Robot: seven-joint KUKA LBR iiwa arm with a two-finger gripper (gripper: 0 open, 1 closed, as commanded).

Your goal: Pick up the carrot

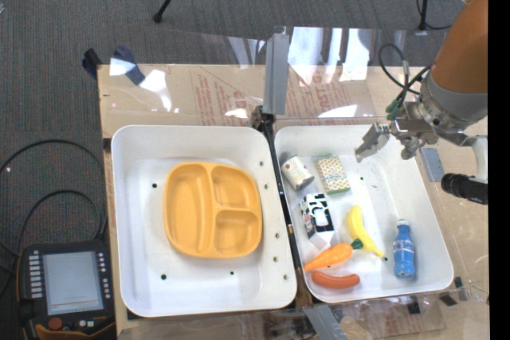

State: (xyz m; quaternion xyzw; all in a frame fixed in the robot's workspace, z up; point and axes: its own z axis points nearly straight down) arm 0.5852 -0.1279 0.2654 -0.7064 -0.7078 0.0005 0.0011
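Note:
An orange carrot (330, 255) with a green top lies near the front of the right bin (434, 211), between a banana (362, 230) and a red sausage (335, 279). My gripper (390, 142) hangs over the back of the right bin, well behind the carrot, its two fingers spread open with nothing between them.
The right bin also holds a small can (297, 171), a green sponge-like block (332, 174), a black-and-white box (317, 214) and a blue bottle (403, 249). A yellow divided plate (213, 209) lies in the left bin (135, 211). A grey post (275, 76) stands behind the bins.

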